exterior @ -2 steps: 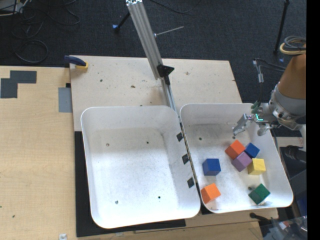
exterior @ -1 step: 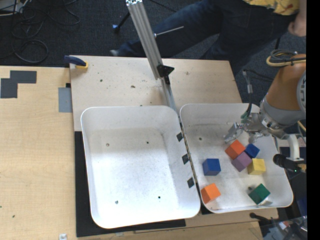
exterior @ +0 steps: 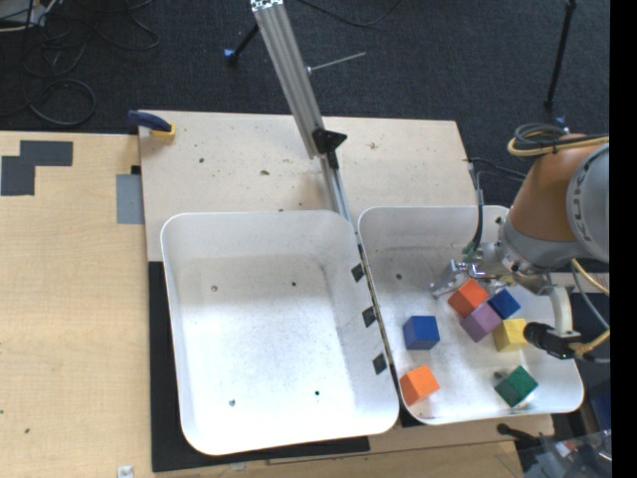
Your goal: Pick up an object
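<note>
Gripper (exterior: 460, 275) over right bin (exterior: 418, 229) | finger state: cannot tell | cluster just beside: orange cube (exterior: 468, 296), purple cube (exterior: 484, 321) | risk: crowding, likely nudge or miss.

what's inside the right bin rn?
Right bin holds a blue cube, an orange cube, a green cube, plus a cluster: orange, purple, blue, yellow. The arm covers the far right corner, so anything there is hidden.

Aluminium post (exterior: 296, 78) slanting behind the bins; blue-yellow clamp (exterior: 151, 123) at bench corner
</note>
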`<state>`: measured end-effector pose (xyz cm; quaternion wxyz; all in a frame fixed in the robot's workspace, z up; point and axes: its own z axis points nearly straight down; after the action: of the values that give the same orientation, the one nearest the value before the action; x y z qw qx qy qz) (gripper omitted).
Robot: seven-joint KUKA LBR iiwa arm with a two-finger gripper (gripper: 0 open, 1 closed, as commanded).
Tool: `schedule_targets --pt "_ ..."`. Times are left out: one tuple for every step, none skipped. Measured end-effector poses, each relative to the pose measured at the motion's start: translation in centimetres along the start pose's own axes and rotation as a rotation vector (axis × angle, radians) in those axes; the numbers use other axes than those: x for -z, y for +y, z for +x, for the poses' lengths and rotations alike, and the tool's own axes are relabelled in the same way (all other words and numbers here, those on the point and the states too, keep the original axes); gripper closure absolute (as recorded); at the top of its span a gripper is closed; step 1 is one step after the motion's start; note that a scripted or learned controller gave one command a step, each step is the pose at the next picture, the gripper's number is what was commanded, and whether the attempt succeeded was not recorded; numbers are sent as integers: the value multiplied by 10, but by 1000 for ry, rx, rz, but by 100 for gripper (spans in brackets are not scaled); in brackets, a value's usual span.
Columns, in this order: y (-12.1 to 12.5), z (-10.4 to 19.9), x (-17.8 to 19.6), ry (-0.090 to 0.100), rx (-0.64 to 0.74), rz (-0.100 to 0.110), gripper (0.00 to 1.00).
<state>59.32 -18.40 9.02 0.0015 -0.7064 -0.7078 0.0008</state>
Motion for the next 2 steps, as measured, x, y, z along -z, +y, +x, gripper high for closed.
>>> schedule_targets --pt "0 -1 12 0 -2 0 100" --pt "10 2 62 -2 -1 -6 100"
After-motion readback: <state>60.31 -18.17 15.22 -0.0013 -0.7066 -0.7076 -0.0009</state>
